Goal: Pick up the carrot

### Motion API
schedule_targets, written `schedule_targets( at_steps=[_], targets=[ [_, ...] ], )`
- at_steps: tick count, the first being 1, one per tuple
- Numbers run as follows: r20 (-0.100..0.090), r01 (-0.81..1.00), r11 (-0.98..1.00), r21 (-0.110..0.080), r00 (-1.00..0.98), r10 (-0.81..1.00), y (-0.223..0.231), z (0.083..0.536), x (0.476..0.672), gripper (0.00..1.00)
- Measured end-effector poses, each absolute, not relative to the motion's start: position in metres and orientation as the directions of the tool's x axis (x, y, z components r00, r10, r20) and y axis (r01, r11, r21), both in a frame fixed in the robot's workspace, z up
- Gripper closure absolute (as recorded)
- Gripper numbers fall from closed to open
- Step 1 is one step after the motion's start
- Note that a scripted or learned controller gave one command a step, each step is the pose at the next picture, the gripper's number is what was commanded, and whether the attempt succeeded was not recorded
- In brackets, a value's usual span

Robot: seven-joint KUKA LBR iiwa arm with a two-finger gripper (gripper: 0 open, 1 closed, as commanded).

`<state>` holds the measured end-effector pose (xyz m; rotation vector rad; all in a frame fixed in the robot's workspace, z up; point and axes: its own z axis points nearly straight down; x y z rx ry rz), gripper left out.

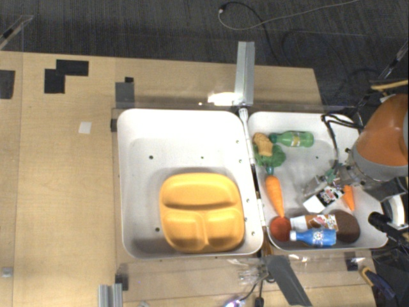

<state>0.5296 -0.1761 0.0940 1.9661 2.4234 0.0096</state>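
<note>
- The carrot (275,196) lies in the right bin (294,121), close to the bin's left wall, with its thick end toward the far side and its tip pointing at the near side.
- Its leafy top (271,159) is just beside a yellowish toy (262,144); a grasp placed too far up could catch that toy or the leaves instead of the carrot.
- The tip ends just beside a red ball (279,227) at the bin's near edge; a low grasp could strike the ball and push the carrot aside.
- The bin wall is near the carrot's left flank, so a finger lowered on that side could land on the rim and the grasp would be missed.
- The carrot is tapered and looks smooth, so a slip toward the thin end is judged likely under a squeeze.
- A second small orange piece (349,197) lies by the tool (332,185); it could be mistaken for the target.
- The tool sits well apart from the carrot, among clutter at the bin's right; whether it is open or closed cannot be told.
- A green bottle (292,139), a blue-labelled bottle (314,237) and a brown bottle (332,222) carry labels, but no writing can be read.
</note>
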Motion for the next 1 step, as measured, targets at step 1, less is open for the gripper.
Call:
schedule_targets(
  at_steps=[1],
  targets=[
    [-0.002,0.983,0.181,0.010,-0.181,0.983,-0.1499,0.0882,0.6356,0.00]
  ],
)
